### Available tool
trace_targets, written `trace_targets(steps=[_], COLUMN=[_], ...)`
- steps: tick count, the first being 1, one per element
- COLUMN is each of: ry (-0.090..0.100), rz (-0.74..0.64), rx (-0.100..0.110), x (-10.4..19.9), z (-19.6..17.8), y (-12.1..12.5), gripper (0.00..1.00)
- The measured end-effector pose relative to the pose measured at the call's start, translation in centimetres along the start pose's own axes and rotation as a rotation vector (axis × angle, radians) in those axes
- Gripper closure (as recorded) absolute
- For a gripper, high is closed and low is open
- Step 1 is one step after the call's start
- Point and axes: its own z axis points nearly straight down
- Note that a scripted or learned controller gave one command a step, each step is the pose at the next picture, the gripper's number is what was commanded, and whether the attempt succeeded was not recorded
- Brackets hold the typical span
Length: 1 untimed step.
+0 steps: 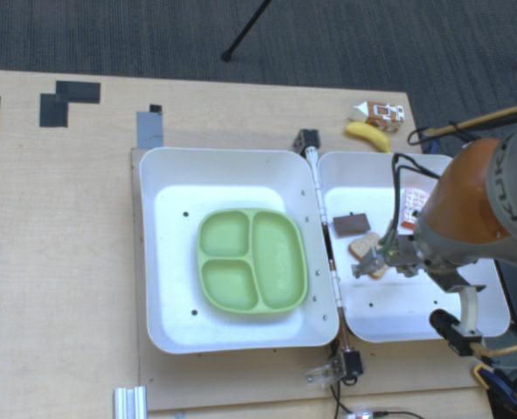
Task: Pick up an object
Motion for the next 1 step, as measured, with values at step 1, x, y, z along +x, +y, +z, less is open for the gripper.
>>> trace_targets(steps=[1], ry=[0.001], rz=[-0.004], rx=[-0.003], x=[0.08], z=[-1.05], y=[0.19], gripper=[1.0])
